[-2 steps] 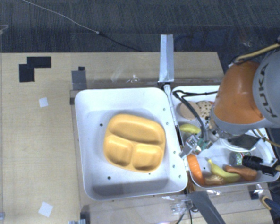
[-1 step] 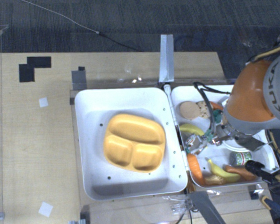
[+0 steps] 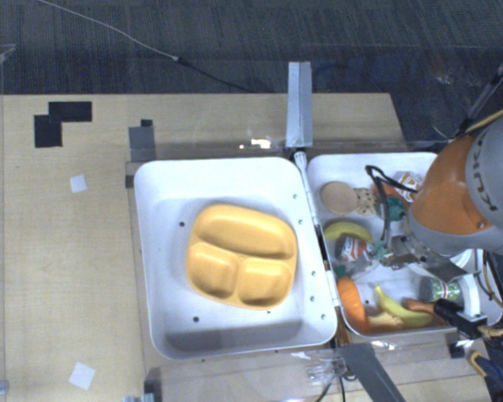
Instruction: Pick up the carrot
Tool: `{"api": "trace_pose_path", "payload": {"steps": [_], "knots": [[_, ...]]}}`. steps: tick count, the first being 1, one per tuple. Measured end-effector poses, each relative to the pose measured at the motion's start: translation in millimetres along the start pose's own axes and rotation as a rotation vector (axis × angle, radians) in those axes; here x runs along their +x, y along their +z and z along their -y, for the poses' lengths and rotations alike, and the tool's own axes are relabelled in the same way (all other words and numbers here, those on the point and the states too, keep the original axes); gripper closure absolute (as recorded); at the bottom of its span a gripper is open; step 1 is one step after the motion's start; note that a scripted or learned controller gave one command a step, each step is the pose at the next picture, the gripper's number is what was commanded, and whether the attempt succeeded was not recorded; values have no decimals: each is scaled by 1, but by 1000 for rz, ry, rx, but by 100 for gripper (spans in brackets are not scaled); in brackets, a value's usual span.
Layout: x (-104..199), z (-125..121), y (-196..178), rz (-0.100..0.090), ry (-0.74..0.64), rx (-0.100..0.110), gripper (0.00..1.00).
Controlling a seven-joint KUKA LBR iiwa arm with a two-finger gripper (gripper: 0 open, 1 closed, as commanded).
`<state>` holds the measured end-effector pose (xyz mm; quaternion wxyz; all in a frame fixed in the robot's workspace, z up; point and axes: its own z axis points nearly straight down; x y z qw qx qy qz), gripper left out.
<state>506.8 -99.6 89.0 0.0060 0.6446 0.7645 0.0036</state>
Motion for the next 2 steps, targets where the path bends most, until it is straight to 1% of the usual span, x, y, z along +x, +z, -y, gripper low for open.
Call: {"api": "trace_pose_path", "payload": {"steps": [1,2], "knots": [[9,11,-2,10,-52,-11,0],[11,14,0,-4,551,2,0]]}}
